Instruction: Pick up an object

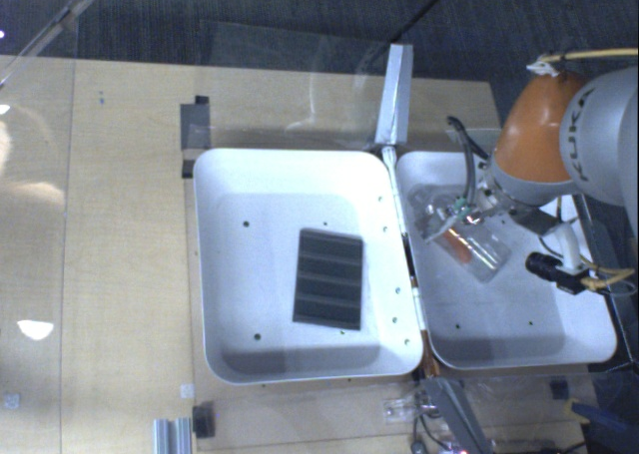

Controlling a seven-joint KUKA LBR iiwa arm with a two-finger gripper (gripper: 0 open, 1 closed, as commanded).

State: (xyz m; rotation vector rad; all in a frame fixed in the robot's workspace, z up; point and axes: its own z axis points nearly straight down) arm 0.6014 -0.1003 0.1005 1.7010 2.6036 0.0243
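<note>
1. A clear plastic object [469, 240] with a copper-coloured patch lies in the right bin [519, 337], in its upper left part, close to the wall shared with the left bin [225, 242].
2. The gripper [461, 211] sits at the object's upper edge, touching or just above it; the slant hides which, and I cannot tell how the jaws stand.
3. The arm [559, 138], with its orange band, covers the right bin's upper right corner.
4. Below the object, the right bin's floor lies bare down to the lower rim.
5. A dark ribbed rectangular pad [328, 278] lies flat near the left bin's centre, well apart from the object, with open floor around all its edges.
6. Both bins rest on the wooden bench [110, 262].
</note>
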